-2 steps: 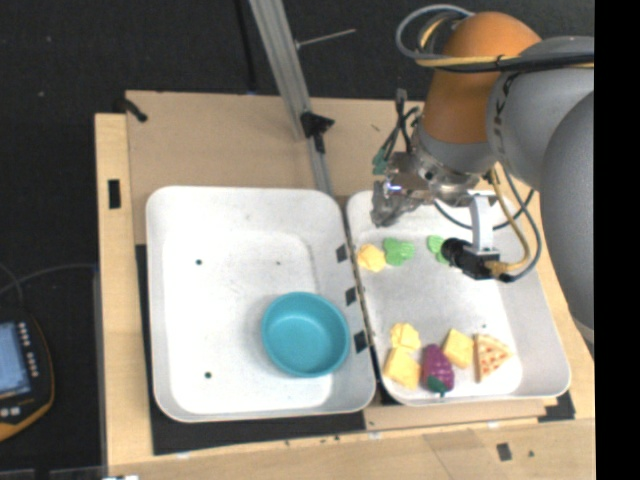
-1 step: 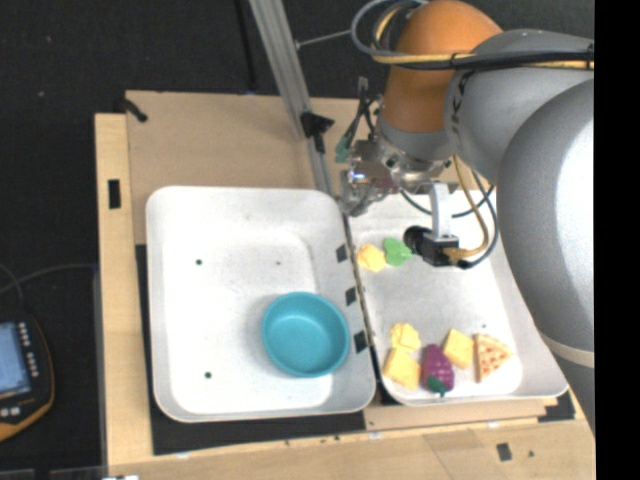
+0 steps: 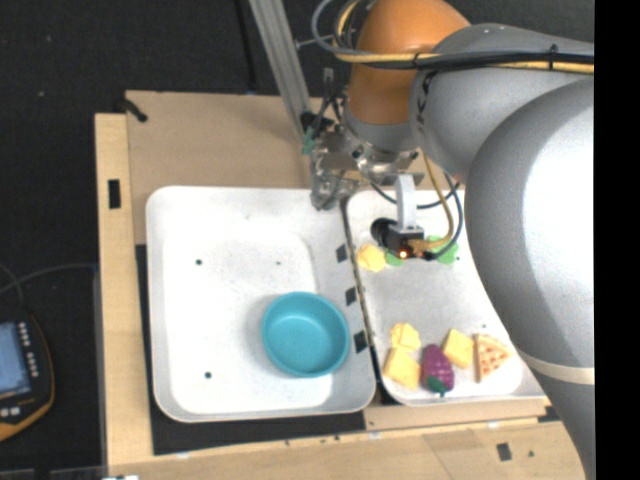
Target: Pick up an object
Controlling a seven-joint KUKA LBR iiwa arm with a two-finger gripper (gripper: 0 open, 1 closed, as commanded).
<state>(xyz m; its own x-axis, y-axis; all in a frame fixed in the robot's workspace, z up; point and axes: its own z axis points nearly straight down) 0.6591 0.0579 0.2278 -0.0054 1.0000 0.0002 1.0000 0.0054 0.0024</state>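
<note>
a: closest things first, what's there?
b: purple grapes (image 3: 437, 366) lie at the near edge of the right bin (image 3: 440, 293). a yellow chunk (image 3: 400, 371) touches them on the left, and a second yellow chunk (image 3: 405, 335) sits just behind that one.
a: and on the other side of the grapes?
b: a yellow block (image 3: 458, 347) just behind them, then a pizza slice (image 3: 489, 354) beside it, close to the big grey arm (image 3: 530, 178) that covers the bin's right side.
a: what's in the left bin?
b: the left bin (image 3: 220, 258) holds a blue bowl (image 3: 305, 333), upright, in its near right corner, close to the wall between the bins. off the tan bench (image 3: 200, 138), at the far left, lies a handset with a screen (image 3: 15, 368).
a: further back?
b: a small yellow piece (image 3: 372, 258) lies in the right bin, just beside the dividing wall. a green piece (image 3: 447, 254) is near it on the right, partly hidden by cables.
a: and the claw?
b: the claw (image 3: 325, 190) hangs over the far end of that wall, at the left bin's far right corner, below the orange band (image 3: 400, 28). i cannot tell whether it is spread or pressed together; that spot is too dark and cluttered.
a: so where are the things to pick?
b: all lying in the bins. the small yellow piece is the one closest to the claw.
</note>
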